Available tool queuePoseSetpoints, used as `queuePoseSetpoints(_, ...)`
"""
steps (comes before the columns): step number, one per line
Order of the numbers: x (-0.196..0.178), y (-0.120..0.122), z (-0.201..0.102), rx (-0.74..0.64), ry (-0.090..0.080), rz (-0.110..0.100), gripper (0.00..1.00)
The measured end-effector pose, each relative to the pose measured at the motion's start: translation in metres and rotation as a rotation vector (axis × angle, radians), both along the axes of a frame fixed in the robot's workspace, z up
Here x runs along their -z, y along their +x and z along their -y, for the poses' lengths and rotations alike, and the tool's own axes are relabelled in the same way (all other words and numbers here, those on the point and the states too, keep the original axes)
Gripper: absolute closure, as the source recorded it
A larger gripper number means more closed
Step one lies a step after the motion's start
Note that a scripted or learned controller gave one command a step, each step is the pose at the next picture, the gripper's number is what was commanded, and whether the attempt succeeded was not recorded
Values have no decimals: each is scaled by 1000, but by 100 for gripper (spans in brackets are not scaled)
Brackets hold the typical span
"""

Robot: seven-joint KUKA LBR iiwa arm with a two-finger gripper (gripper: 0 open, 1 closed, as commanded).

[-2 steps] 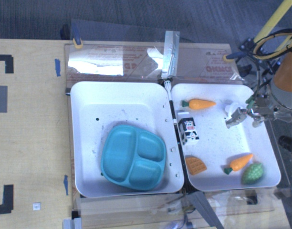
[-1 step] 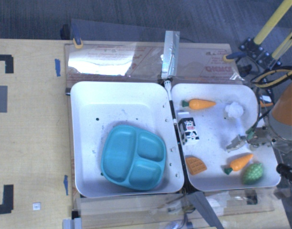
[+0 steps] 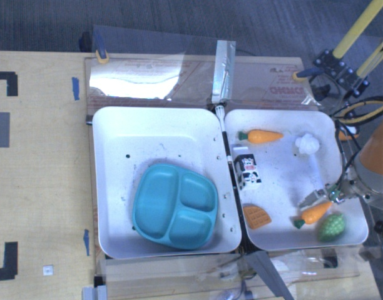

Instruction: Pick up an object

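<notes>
Where arm is cut off at rt edge, pincer (image 3: 326, 199) touches carrot (image 3: 315, 214); grip state unclear.

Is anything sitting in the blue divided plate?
Empty. All compartments of the blue divided plate show bare blue; it lies flat in the left bin.

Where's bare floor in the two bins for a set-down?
Left bin: bare back strip behind the blue plate. Right bin: bare middle between top carrot and cracker. Crowded front right: pincer, second carrot, green ball.

bins (image 3: 104, 167) 2 | carrots (image 3: 262, 137) 2 | blue divided tray (image 3: 174, 206) 1
</notes>
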State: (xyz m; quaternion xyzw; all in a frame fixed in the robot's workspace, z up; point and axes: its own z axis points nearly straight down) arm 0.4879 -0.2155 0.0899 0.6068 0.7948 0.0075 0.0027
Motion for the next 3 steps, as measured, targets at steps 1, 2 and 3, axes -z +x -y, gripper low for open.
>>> queuePoseSetpoints(1,0,0,0,0,0,0,0)
queuePoseSetpoints(2,-57,4,-3,-23,-10,-7,0)
queuePoseSetpoints(3,-63,3,-3,-21,-10,-11,100)
